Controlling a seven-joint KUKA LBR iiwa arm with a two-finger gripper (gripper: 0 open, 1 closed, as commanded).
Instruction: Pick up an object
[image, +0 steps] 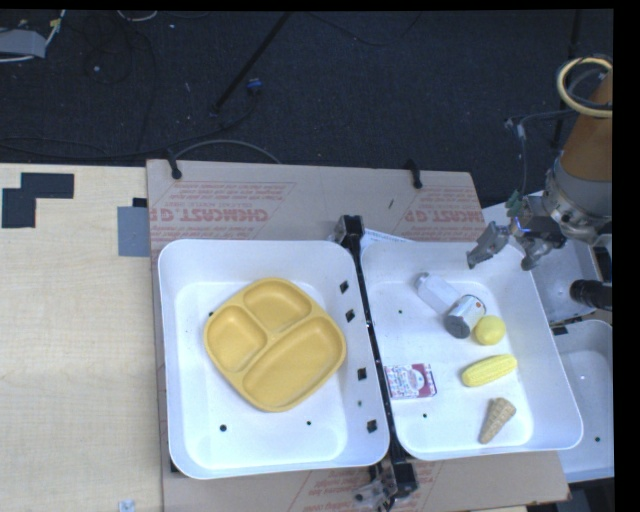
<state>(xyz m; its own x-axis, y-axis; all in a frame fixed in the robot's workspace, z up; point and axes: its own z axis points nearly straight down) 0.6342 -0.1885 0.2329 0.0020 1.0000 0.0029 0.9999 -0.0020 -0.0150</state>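
White plastic makes up both bins, set side by side on a cardboard sheet with a black divider between them. The left bin holds one thing: a yellow tray with three compartments, lying flat and a little turned, nothing in it.

The right bin holds the small pieces, any of which could serve as the thing to pick. A white and grey can lies on its side near the middle, and a small yellow ball sits touching or just beside its grey end. Below that lies a corn cob, then a cone near the front right corner. A red and white packet lies flat near the divider, apart from the rest.

The gripper hangs over the bin's back right corner, above the rim and away from every item. Its two fingers stand spread, with nothing between them. I judge it is staged there to keep clear of the pile before a descent. The can and ball crowd each other, so a grasp there risks nudging one; the packet lies too flat to pinch easily. The cob looks the readiest pick.
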